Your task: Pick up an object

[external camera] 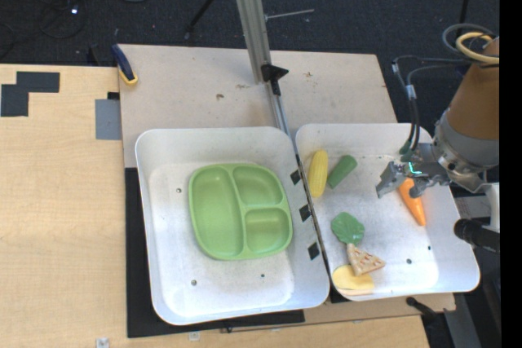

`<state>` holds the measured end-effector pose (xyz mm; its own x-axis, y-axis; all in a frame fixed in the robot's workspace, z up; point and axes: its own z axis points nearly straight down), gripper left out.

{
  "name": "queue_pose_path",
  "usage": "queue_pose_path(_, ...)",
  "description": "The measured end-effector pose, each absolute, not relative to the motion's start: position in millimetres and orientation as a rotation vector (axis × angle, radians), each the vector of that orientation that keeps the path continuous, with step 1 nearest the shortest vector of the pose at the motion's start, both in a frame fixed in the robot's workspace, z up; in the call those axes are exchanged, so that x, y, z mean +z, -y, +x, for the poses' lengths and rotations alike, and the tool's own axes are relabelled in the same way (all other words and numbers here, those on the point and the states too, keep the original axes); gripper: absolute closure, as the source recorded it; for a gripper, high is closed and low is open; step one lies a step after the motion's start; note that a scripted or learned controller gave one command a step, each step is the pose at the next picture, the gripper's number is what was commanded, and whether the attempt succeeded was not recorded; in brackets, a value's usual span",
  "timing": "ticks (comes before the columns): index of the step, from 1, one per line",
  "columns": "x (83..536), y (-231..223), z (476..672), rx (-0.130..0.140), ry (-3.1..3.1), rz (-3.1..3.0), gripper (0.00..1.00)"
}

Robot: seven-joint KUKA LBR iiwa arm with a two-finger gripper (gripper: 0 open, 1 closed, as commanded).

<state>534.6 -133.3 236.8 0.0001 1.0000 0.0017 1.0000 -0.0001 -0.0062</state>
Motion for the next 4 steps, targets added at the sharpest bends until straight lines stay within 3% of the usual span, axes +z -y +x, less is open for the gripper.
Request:
queue_pose_path(1, 238, 133, 535.2, 0.002, 2.219, -2.219, 0.00)
queue_pose_path(3, 109, 132, 528.2, 0.008, 2.215, -2.216, 0.00)
queue_pose_path(4, 93, 132, 531.8, -0.009, 2.221, -2.223, 0.00)
